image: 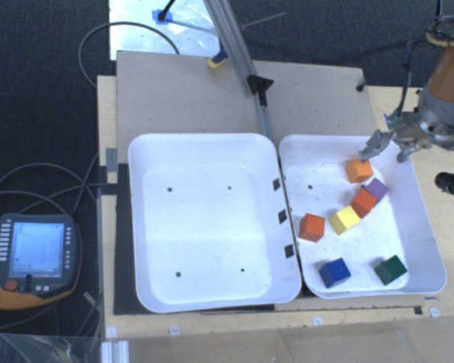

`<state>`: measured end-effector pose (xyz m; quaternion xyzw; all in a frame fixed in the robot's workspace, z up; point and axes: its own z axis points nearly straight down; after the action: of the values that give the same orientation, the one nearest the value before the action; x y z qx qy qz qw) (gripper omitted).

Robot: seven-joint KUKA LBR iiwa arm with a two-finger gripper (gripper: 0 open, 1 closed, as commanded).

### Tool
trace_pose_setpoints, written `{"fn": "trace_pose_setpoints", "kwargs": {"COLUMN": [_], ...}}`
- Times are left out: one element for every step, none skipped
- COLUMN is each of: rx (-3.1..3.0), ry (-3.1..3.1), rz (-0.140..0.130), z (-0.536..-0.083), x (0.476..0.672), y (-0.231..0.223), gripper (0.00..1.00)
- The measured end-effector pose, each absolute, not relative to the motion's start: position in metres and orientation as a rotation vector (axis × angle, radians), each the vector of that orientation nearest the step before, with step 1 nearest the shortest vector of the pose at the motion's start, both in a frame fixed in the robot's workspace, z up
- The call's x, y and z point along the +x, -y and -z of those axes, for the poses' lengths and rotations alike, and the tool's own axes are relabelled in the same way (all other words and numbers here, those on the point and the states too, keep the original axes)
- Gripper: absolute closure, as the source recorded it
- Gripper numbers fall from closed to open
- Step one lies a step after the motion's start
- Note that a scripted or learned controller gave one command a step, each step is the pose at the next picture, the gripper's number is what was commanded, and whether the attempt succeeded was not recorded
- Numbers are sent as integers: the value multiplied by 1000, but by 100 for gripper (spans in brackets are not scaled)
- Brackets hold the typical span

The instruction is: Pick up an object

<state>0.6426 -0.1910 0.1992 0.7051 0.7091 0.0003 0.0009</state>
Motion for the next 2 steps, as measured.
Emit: {"fn": "trace_pose_setpoints", "kwargs": {"rx": [2214, 2220], "ry": [-2226, -2224], "rz": [0, 2], "z": [-199, -149], "x": [642, 636], "y": [191, 199], "gripper": [0, 0]}}
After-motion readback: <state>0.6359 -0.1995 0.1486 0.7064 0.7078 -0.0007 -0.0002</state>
